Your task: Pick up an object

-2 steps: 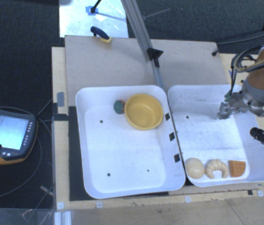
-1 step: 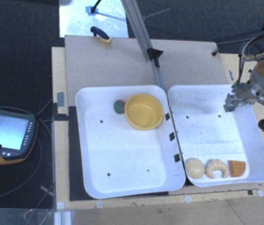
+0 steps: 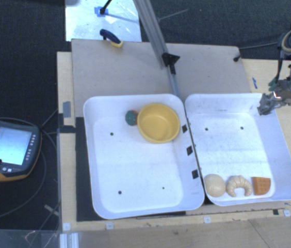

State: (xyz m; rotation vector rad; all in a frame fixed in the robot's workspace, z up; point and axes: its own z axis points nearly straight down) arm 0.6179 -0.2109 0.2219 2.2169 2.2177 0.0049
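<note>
A yellow bowl (image 3: pixel 158 123) sits at the back right of the left bin (image 3: pixel 114 190), with a small green and red ball (image 3: pixel 131 118) touching its left side. Along the front of the right bin (image 3: pixel 279 149) lie a pale round bun (image 3: pixel 214 185), a croissant (image 3: pixel 239 185) and an orange-brown toast piece (image 3: pixel 261 185) in a row. My gripper (image 3: pixel 265 107) hangs at the right bin's back right corner, near the rim, far from all the objects. I see nothing between its fingers.
A metal pole (image 3: pixel 153 30) slants across the back board to a black clamp (image 3: pixel 170 60). A yellow-handled clamp (image 3: pixel 111 37) lies at the board's back left. A teach pendant (image 3: pixel 7 150) rests on the floor at left.
</note>
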